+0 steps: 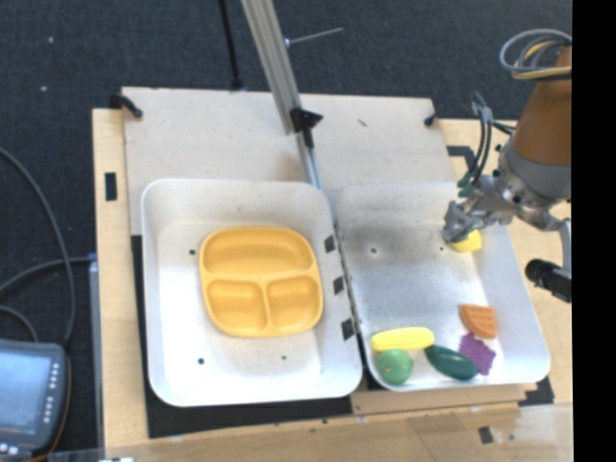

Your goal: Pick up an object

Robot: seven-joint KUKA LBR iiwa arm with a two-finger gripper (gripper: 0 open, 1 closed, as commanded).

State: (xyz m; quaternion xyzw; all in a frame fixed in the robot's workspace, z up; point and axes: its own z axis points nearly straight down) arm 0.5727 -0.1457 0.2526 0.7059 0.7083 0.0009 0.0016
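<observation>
The gripper (460,227) sits low over the upper right part of the right bin (404,258), at the right of the frame, directly against a small yellow object (469,243) that peeks out beneath and just beside it. Whether the jaws are parted or closed cannot be told from this slanted view, and the yellow piece is not clearly between them, so no grasp can be credited.

The pick appears to be at the reach-and-close stage; lifting remains to be done. Other candidates lie along the lower edge of that bin: a yellow banana-like piece (402,338), a green ball (393,364), a dark green item (450,362), a purple piece (477,352) and an orange piece (478,320). The left bin (173,258) holds a yellow divided plate (260,279).
</observation>
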